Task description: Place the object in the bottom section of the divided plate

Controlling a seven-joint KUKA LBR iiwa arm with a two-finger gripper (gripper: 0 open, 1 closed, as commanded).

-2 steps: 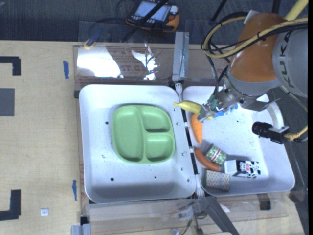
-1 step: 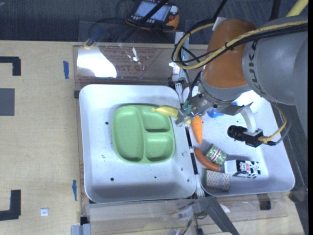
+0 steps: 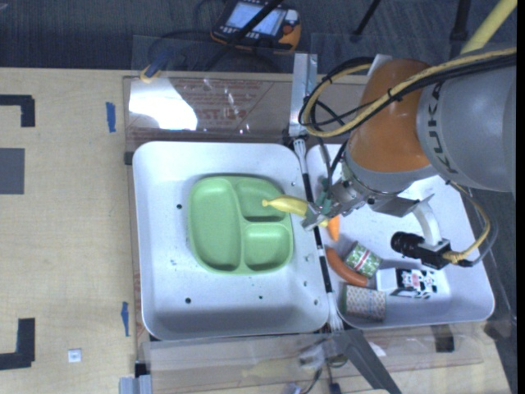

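Wooden bench (image 3: pixel 66 220) — two white bins (image 3: pixel 164 302), green divided plate (image 3: pixel 217 224).

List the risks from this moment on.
The banana lies across the green divided plate's right rim, over the upper right section rather than the bottom one; released here, it could land in the wrong section. The gripper sits at the wall between the bins and might clip it.
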